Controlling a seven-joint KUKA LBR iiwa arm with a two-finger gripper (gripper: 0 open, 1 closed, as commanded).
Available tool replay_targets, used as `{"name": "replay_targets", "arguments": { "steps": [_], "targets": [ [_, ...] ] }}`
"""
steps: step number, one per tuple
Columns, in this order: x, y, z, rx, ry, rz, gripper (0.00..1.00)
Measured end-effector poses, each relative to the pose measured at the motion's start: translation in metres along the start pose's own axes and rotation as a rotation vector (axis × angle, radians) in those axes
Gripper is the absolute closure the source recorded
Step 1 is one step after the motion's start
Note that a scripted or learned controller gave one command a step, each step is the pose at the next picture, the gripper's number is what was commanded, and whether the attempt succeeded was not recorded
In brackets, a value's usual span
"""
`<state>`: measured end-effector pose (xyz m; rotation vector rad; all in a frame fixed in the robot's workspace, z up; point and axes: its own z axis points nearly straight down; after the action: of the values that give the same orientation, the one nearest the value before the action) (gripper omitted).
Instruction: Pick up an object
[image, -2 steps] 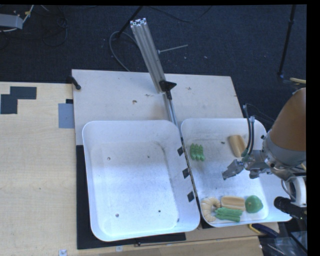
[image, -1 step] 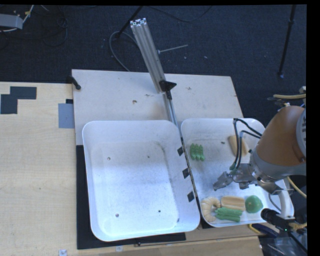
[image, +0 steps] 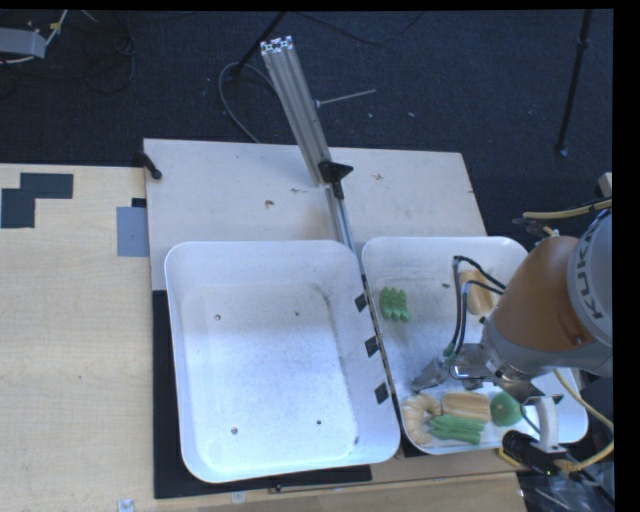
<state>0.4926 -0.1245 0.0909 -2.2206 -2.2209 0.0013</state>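
Orange-banded arm (image: 545, 300) low over right bin (image: 440, 255), gripper (image: 435, 375) near toys (image: 455, 415)

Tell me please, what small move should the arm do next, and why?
Probably lower the gripper slightly toward the tan pieces just below it in the right bin: it sits beside that cluster, with nothing seen between its fingers.

Toys (image: 455, 415) lie in right bin (image: 420, 265), beside left bin (image: 200, 265)
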Motion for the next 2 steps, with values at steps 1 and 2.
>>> {"name": "replay_targets", "arguments": {
  "steps": [1, 2],
  "targets": [
    [-0.001, 0.000, -0.011, -0.002, 0.000, 0.002, 1.00],
    [0.006, -0.002, -0.069, -0.005, -0.001, 0.000, 1.00]
  ]
}}
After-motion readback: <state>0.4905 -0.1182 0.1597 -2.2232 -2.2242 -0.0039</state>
